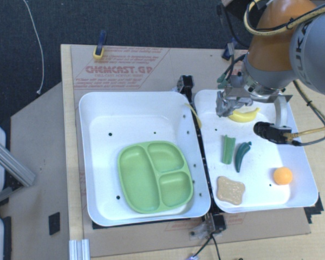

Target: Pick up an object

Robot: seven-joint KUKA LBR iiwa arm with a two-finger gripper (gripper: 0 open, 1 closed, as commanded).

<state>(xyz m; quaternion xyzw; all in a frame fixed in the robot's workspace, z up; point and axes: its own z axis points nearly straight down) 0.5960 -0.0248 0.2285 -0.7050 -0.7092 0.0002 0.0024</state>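
The right bin (298, 196) holds several small objects. A yellow banana (245, 115) lies at its far end. Further forward are a light green stick (228, 149), a dark green pepper-like piece (241, 155), a tan toast slice (230, 190) and an orange ball (282, 176). My gripper (226, 107) hangs low over the far left part of this bin, right beside the banana's left end. Whether it touches the banana I cannot tell.
The left bin (97, 118) carries a green divided plate (154, 175) toward its front. A black clamp (185, 84) sits at the far end of the wall between the two bins. A black fitting (271, 131) with a yellow cable juts over the right bin.
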